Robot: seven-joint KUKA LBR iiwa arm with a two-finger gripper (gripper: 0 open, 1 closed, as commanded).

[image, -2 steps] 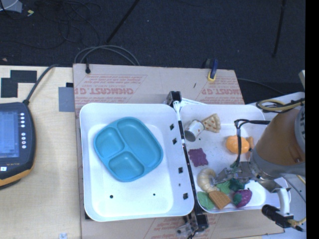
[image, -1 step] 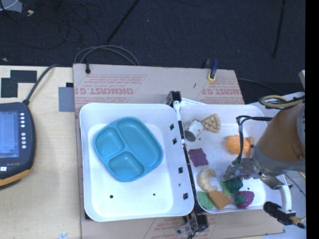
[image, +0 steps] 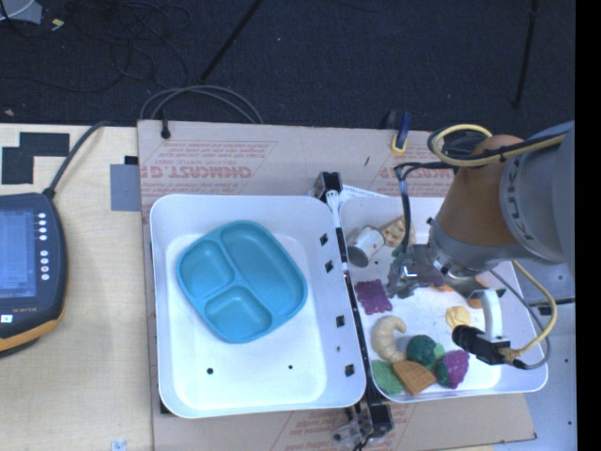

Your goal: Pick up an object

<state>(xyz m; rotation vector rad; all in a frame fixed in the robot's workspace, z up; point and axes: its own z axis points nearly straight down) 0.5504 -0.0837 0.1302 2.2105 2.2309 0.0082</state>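
Note:
My gripper [image: 406,277] hangs low over the upper middle of the right bin [image: 526,380], under the grey wrist and orange band. Just left of it and slightly lower lies a flat purple piece [image: 373,296]. A small grey can [image: 364,244] lies on its side up and to the left, with a pale tan item [image: 394,230] beside it. Lower in the bin are a cream croissant [image: 387,333], a green broccoli [image: 423,349], a purple grape bunch [image: 453,367], a tan wedge [image: 413,376] and a yellow piece [image: 458,316]. I see nothing held by the gripper.
The left bin [image: 188,383] holds a blue divided plate [image: 241,279]. A black-clipped divider [image: 340,280] separates the bins. The arm covers the right bin's upper right part. A tablet-like pendant [image: 23,256] lies on the bench at far left.

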